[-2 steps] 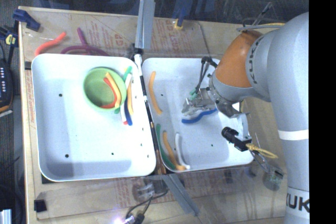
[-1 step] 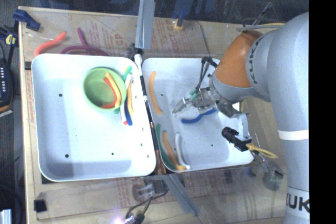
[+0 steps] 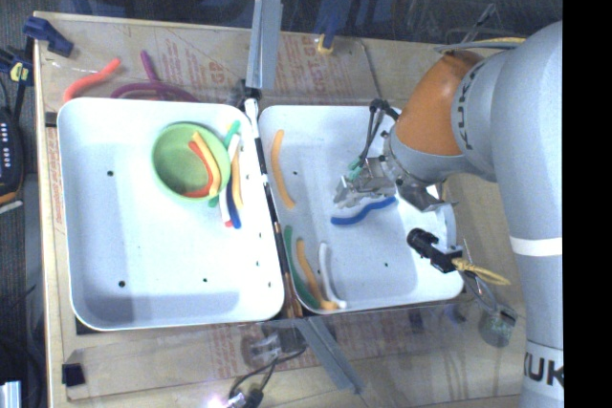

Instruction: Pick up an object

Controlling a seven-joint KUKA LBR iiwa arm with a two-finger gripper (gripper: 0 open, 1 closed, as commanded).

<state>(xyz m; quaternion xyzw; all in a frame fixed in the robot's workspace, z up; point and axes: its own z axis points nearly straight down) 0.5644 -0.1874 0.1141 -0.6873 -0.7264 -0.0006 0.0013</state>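
- My tool [image 3: 360, 189] sits low in the right bin [image 3: 382, 287], right over the blue strip [image 3: 365, 211].
- Whether it is apart or clamped, I cannot tell.
- Risk, I judge: the thin, flat strip slips out as I lift.

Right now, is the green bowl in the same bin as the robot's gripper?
No. The green bowl sits in the left bin, while the gripper is down in the right bin.

Grey arm [image 3: 521, 139] reaches in from the right (orange-banded wrist bent), tool [image 3: 359, 191] lowered
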